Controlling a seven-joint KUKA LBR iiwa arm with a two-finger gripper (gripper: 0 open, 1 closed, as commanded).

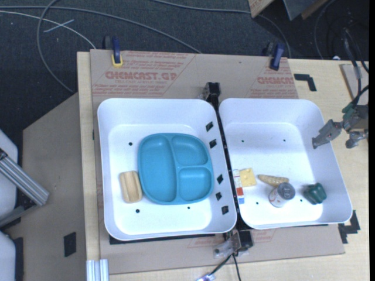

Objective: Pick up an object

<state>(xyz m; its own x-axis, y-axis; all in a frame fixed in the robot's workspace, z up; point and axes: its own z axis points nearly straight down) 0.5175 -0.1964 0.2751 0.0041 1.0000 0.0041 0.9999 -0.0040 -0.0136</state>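
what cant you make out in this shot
- Arm: cut off by the right edge of the camera view beyond the gripper.
- Gripper fingers: too small and blurred to read.
- Small grey round thing and green thing in the right bin: too small to identify.

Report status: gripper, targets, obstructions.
Gripper over right bin's right rim, holding nothing. Green object, grey cap, yellow block untouched. Nothing blocking.

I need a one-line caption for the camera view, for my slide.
Gripper at the right bin's far edge; small items lie near its front, a blue divided plate fills the left bin.
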